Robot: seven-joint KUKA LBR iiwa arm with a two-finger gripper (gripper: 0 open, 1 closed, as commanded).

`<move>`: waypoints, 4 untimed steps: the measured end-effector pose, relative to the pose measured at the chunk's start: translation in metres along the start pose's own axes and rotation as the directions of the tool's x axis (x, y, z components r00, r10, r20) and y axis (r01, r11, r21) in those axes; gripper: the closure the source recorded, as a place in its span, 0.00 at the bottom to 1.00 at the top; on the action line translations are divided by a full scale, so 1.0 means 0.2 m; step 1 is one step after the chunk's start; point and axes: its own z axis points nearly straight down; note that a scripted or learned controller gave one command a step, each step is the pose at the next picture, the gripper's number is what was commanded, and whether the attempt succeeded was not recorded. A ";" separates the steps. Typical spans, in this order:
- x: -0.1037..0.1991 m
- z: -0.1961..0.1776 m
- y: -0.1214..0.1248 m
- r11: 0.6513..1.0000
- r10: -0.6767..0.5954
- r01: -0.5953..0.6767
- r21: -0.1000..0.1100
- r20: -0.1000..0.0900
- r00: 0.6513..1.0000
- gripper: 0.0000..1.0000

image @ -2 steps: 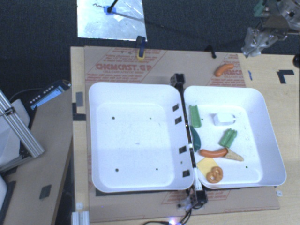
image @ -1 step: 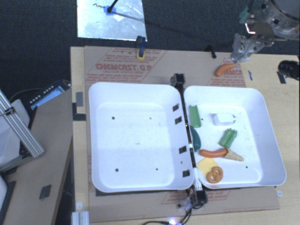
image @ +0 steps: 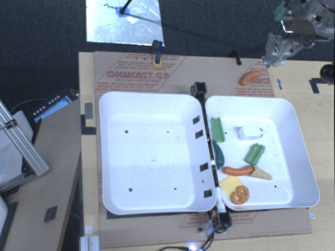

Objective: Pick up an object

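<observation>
pincer hangs just above orange sausage.

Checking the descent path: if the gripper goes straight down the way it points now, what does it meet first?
Probably the bare bench or the orange sausage lying outside the right bin, just left below the gripper. Depth is unclear from this slanted view.

One fixed camera looks down at a slant from above the worktop, far enough off to take in both white bins whole, side by side, with dark floor beyond the worktop's far edge. The near edge of the worktop runs along the bottom of the frame. The arm enters at the upper right corner.
</observation>
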 end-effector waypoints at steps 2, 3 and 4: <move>0.23 0.01 -0.18 1.000 0.000 0.000 0.001 0.000 1.000 1.00; 0.28 -0.20 -0.29 1.000 0.000 0.000 -0.001 0.000 1.000 1.00; 0.46 -0.19 -0.49 1.000 -0.002 0.002 0.003 -0.001 1.000 1.00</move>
